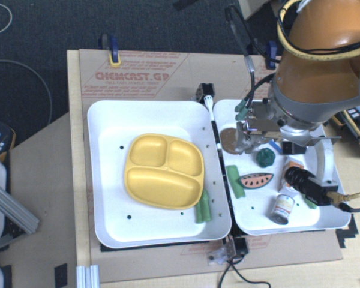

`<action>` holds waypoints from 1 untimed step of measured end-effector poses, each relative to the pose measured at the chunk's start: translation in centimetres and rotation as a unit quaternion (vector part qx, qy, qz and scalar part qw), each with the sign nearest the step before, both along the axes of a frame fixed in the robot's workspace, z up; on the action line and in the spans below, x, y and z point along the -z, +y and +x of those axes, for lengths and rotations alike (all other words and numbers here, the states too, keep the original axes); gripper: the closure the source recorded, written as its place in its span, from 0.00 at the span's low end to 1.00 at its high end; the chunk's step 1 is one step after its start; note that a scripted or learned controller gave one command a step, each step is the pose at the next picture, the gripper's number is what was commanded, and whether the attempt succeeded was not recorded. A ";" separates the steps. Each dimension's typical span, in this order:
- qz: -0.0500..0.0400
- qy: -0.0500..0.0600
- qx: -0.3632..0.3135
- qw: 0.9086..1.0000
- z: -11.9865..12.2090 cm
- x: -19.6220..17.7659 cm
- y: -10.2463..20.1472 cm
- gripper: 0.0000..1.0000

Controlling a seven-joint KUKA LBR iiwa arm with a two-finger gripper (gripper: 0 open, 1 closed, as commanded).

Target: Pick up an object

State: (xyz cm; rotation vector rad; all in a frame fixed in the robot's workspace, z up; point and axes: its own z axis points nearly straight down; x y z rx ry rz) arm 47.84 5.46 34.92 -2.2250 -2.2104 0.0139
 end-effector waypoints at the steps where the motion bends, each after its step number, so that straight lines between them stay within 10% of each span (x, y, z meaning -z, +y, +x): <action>1: 0.001 -0.001 -0.005 1.000 0.0 4.3 3.9 1.00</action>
